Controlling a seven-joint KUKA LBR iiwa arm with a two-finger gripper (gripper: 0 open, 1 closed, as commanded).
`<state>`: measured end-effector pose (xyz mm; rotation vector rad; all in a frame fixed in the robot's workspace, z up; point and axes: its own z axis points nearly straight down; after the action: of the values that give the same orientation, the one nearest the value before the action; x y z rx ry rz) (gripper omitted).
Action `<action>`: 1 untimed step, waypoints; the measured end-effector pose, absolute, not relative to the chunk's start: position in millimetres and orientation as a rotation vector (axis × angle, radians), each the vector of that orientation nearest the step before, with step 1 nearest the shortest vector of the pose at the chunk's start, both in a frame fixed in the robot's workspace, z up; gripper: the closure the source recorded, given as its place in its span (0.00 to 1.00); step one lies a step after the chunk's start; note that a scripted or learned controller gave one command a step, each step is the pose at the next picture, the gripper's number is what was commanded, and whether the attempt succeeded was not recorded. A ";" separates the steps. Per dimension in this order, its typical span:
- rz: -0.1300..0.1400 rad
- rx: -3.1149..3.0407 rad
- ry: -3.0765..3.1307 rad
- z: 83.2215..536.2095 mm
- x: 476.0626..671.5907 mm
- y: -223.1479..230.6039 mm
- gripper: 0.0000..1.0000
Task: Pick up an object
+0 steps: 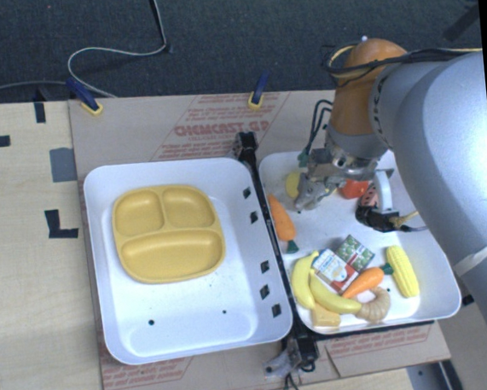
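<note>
My gripper (306, 196) hangs low over the upper part of the right bin (431, 279), beside a small yellow item (292, 183) on its left. An orange-red item (354, 190) lies just to its right, partly covered by the wrist. An orange carrot (282, 219) rests along the bin's left wall, below the gripper. Toward the front of the bin lie bananas (308, 285), a small green and red carton (342, 262), a second carrot (363, 282), a corn cob (402, 270) and a tan piece (374, 306).
The left bin (119, 330) holds a yellow divided plate (168, 232). A black divider (262, 222) runs between the two bins. The large grey arm covers the right side of the view, over the right bin's far edge.
</note>
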<state>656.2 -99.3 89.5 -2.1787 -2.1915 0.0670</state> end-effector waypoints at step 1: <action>0.069 -2.182 -2.194 90.1 656.4 -101.3 0.00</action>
<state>656.4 -101.3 90.1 -2.1825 -2.1939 0.0692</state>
